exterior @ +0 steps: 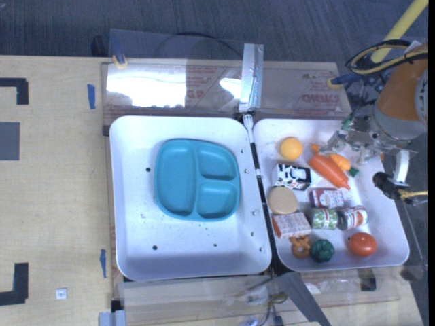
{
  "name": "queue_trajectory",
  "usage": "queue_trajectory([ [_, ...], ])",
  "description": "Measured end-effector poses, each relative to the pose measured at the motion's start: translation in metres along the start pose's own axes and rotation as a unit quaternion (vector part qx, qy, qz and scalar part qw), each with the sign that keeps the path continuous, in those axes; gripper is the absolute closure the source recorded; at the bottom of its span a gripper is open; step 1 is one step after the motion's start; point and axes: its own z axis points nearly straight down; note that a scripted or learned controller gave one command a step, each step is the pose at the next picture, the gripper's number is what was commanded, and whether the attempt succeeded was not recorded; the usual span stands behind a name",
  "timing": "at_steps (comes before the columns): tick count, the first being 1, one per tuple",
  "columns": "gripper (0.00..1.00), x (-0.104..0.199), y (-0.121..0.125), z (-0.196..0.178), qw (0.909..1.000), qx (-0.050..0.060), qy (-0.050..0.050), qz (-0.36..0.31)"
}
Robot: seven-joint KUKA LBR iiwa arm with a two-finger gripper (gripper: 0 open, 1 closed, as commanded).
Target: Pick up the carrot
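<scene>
grey arm with orange band at the right, pincer point(356, 143) pointing down-left

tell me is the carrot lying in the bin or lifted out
Lying in the bin: the carrot rests on the right bin's floor beside the orange ball.

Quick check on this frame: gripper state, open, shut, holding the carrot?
Gripper: cannot be told; it sits over the right bin by the carrot, which lies in the bin.

Two white bins: left bin point(129, 202), right bin point(394, 233). One blue divided plate point(197, 180) in the bin farther from the tool. Nearer bin: one carrot point(328, 170), one orange point(291, 148), one tomato point(361, 244), two cans point(338, 218).
</scene>
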Motion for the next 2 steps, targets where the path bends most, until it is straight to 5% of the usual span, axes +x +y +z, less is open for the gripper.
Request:
queue_trajectory([
  [1,0.0,0.014,-0.008,-0.001,1.0,-0.001,-0.004,-0.006],
  [2,1.0,0.014,-0.003,-0.017,0.9999,-0.008,-0.003,-0.006],
])
